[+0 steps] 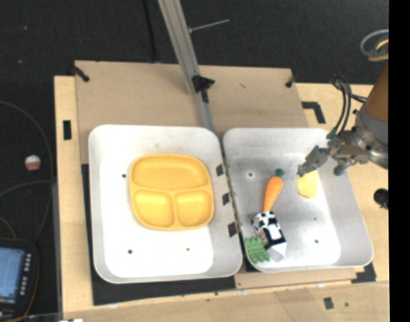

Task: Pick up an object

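Two shallow white plastic bins are set side by side on a light wooden bench (pixel 158 99). The left bin (pixel 111 247) holds a yellow plastic plate divided into three compartments (pixel 171 190), which lies flat near the middle of that bin. The right bin (pixel 345 240) holds four objects. An orange toy carrot with a small green top (pixel 272 192) lies at a slant near the centre of the right bin, green end uppermost in the view. A pale yellow rounded object resembling a lemon (pixel 308 185) lies just right of the carrot, apart from it. A small black-and-white toy figure (pixel 270 231) lies below the carrot, close to the lower left corner of the bin, and a green leafy toy piece (pixel 257 249) is touching it on its lower left side, against the bin wall. The grey arm with an orange band (pixel 379 113) reaches in from the right edge of the view. The two-finger gripper (pixel 324 158) is positioned over the upper right part of the right bin, directly above and slightly left of the yellow rounded object. Its fingers are seen spread apart, and nothing is seen between them. A slanted grey metal rail (pixel 181 45) crosses the upper part of the view and ends near the junction of the two bins.
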You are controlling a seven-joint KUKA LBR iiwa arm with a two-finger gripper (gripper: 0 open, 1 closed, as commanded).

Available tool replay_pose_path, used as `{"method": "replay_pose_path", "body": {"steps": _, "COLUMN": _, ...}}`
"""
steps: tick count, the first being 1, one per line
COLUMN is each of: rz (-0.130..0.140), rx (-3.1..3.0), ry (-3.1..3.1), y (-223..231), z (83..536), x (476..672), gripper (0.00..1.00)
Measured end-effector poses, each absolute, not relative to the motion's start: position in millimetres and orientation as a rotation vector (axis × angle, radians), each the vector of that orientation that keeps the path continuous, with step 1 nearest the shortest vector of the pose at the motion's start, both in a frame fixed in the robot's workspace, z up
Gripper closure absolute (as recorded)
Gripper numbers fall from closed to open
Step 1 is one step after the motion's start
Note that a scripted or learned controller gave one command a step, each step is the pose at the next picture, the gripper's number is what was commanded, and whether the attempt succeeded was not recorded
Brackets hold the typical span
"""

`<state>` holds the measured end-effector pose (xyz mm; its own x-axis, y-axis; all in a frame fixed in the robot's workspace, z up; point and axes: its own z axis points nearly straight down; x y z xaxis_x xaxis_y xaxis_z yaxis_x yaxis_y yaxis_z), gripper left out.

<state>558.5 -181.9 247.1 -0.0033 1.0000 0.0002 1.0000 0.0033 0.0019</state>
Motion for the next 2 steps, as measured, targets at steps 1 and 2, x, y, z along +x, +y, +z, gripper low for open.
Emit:
{"method": "replay_pose_path", "body": {"steps": 1, "rz": 0.003, "rx": 2.217, "ry": 2.224, "y": -182, "z": 247, "x": 558.6, "gripper": 0.0}}
{"method": "replay_pose_path", "body": {"steps": 2, "rz": -0.005, "rx": 2.223, "ry": 2.222, "y": -173, "z": 195, "x": 557.2, "gripper": 0.0}}
